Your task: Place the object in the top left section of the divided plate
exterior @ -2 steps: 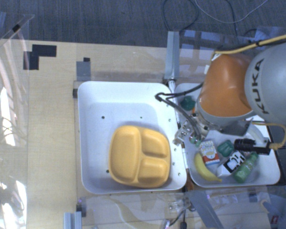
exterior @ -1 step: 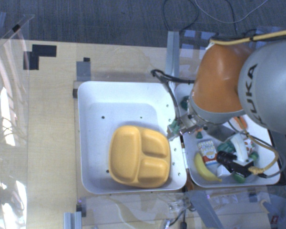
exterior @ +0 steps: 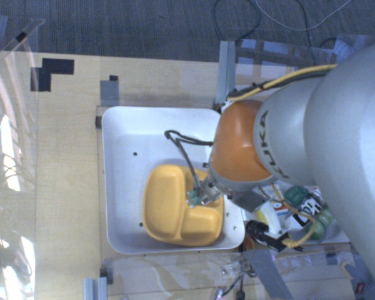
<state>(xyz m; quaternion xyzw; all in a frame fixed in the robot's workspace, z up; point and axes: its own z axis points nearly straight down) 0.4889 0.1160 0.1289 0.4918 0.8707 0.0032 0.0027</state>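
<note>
Fingers [exterior: 199, 195] sat low over the yellow divided plate [exterior: 169, 211], grip state unclear. Arm [exterior: 281, 149] reached in from the right, w/ orange band [exterior: 237, 145] above the left bin [exterior: 122, 167].

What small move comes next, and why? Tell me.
Probably a short shift toward the view's upper left. The pincer sits low over the yellow divided plate, near the ridge by its right side, with something small and greenish at its tip; whether it holds an object, I cannot tell.

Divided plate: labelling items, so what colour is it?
Yellow; the divided plate shows best in the camera view.
</note>
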